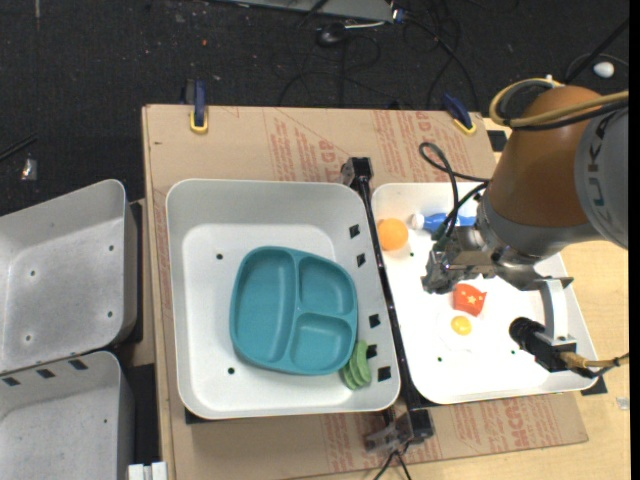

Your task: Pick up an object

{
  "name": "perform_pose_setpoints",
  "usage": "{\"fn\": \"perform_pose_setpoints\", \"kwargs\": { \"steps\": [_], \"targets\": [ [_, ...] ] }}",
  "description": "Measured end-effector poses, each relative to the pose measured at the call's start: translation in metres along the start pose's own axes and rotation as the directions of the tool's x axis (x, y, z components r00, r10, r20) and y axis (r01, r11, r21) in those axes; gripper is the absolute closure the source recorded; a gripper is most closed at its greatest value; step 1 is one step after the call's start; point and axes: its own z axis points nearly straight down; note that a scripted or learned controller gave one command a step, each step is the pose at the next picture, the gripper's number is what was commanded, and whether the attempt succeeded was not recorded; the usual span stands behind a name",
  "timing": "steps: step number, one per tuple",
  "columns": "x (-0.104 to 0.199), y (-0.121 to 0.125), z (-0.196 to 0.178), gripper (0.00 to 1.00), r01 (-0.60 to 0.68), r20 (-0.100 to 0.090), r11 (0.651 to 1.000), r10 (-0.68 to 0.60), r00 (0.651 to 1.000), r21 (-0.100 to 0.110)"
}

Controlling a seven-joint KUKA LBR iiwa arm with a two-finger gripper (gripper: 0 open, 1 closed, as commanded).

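Just beside the red block (469, 299), gripper (443, 273) hangs over the right bin (480, 368); open or closed, can't tell. Nothing visibly held, so grasp and lift remain.

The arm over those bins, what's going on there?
The arm reaches into the right bin, gripper low beside a red block. An orange ball, a yellow piece and a blue thing lie nearby. Whether it holds anything is unclear. The left bin has a teal plate and a green thing.
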Motion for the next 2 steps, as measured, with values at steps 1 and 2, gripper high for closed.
{"fn": "perform_pose_setpoints", "kwargs": {
  "steps": [1, 2],
  "targets": [
    [0.057, -0.001, -0.007, 1.00, -0.002, 0.001, 1.000, 0.002, 1.000, -0.002],
    [0.104, -0.003, -0.011, 1.00, 0.000, 0.001, 1.000, 0.000, 1.000, -0.001]
  ]
}}
